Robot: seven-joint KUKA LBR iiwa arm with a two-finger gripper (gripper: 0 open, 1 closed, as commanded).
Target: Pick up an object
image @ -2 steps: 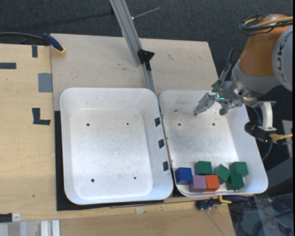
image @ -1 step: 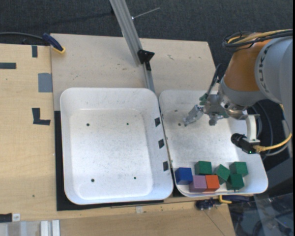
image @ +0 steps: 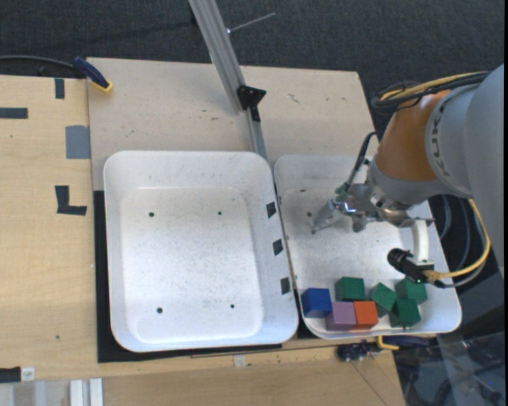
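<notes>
Down in the right bin (image: 298, 194), the claw (image: 328, 217) hangs over bare floor, seemingly spread and pinching nothing; the coloured blocks (image: 366, 304) cluster well apart at the near edge.

You have two white bins on the desk, the left bin (image: 186, 248) and the right bin (image: 322, 184). You can count seven blocks: four green blocks (image: 350, 288) (image: 383, 295) (image: 412, 290) (image: 405, 313), one blue block (image: 317, 301), one purple block (image: 344, 315) and one orange block (image: 366, 313).
</notes>
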